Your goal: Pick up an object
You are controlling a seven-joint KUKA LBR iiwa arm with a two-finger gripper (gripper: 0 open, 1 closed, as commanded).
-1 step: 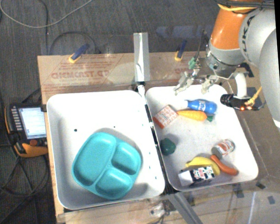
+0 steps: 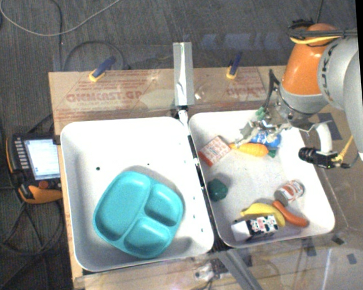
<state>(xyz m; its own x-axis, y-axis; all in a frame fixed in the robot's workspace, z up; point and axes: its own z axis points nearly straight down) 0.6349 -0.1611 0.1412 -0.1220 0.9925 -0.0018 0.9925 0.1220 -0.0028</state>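
Where the arm (image 2: 325,67) reaches in from the right, its grey body and orange band are seen above the far right corner of the right bin (image 2: 319,224). The hand (image 2: 263,127) is lowered into that corner, directly over a small cluster of things; whether it is spread or pressed together cannot be told, since its tip is lost among the clutter beneath it. Nothing can be seen to be lifted.

Just under the hand, an orange carrot-like piece (image 2: 252,148) is laid across the bin floor, with a blue item (image 2: 272,141) touching it on the right. A red and white packet (image 2: 215,149) is set just beside the carrot-like piece on the left. A dark green rounded object (image 2: 217,189) is placed near the bin's left wall, well apart from the hand. Along the near edge, a banana (image 2: 262,210), a black and white box (image 2: 257,226), an orange sausage-shaped item (image 2: 290,214) and a red and white can (image 2: 289,191) are grouped close together.

In the left bin (image 2: 81,143), a teal divided tray (image 2: 140,212) is held, tilted against the near wall. A handheld pendant (image 2: 34,165) with a lit screen is seen left of the bench (image 2: 115,93).
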